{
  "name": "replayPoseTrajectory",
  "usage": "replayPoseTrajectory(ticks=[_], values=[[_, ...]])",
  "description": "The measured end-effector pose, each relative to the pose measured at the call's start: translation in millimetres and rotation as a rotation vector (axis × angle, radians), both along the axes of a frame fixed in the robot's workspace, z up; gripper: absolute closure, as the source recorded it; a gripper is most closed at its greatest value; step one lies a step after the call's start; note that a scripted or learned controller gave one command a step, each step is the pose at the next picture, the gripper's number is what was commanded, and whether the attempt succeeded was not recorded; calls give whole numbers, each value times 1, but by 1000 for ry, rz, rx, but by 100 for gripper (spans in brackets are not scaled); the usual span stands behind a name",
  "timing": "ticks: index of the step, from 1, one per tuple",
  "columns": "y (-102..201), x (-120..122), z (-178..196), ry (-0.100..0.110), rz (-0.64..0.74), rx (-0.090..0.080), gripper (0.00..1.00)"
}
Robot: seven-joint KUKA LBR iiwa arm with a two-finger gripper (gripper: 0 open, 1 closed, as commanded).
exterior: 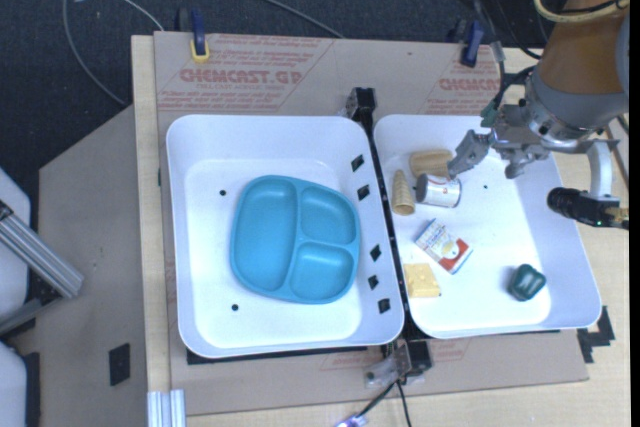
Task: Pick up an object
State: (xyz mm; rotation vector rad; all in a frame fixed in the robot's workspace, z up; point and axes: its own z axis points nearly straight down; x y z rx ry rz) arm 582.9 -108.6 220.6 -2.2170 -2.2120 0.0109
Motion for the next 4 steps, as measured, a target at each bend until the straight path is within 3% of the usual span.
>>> replayPoseTrajectory(ticks=[1, 4], values=[[0, 2, 5, -11, 2, -1, 0], [0, -2, -138, -5, 2, 0, 0]])
